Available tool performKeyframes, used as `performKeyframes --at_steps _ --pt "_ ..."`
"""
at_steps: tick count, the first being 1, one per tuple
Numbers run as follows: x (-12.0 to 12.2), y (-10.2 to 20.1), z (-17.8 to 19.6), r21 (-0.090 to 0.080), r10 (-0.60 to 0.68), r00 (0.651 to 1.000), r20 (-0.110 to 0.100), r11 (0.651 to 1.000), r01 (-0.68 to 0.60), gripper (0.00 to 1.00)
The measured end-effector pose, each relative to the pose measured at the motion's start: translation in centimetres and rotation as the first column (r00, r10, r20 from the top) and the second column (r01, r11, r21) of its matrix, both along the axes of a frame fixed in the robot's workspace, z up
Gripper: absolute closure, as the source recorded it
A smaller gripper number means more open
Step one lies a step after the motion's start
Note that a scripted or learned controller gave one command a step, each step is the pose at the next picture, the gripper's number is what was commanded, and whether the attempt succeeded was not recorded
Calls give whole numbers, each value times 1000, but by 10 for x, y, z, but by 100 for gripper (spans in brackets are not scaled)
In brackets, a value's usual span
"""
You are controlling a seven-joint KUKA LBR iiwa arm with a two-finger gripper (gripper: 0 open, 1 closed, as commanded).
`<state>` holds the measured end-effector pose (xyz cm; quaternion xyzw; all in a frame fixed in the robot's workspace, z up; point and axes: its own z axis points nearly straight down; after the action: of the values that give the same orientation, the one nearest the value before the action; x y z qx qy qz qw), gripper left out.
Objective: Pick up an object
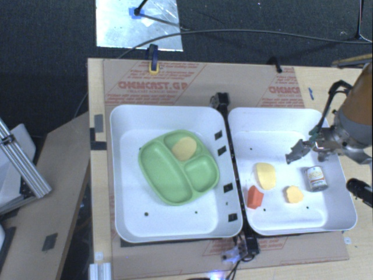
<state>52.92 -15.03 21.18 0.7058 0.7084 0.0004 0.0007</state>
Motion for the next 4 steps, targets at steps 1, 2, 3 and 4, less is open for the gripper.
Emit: performKeyframes --at_steps 1,2,3,4 --pt "4 2 -62 1 -2 1000 -4 1000 2 0" --pt "-1 -7 -116 1 -3 1000 -5 1000 3 0" --pt "1 -8 -124 0 -3 1000 2 1000 3 0" --pt "2 -8 -113 -2 -3 1000 7 1000 3 100"
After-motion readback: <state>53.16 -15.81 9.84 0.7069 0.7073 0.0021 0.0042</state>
